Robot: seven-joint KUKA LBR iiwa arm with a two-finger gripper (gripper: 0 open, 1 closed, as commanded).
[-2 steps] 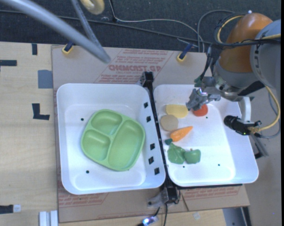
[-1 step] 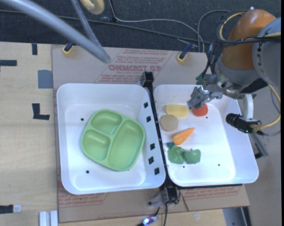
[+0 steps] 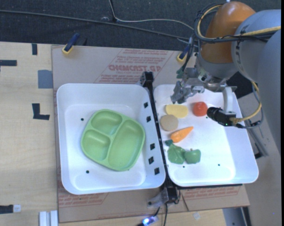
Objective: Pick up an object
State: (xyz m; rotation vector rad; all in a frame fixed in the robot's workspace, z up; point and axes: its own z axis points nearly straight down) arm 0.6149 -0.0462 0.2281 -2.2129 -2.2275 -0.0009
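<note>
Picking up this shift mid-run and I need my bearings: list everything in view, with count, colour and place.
Bins: two, white, side by side on the bench.
Divided plate: one, light green, in the left bin.
Yellow piece: one, yellow, far side of the right bin, just below the gripper.
Tomato: one, red, right of the yellow piece.
Round piece: one, tan, touching the near edge of the yellow piece.
Carrot: one, orange, middle of the right bin.
Green pieces: a cluster, count unclear, near the carrot.
Clamps: two, yellow and blue, on the cardboard's far edge.
Arm: one, grey with orange band, from the right.
Gripper: one, over the right bin's far side.
</note>
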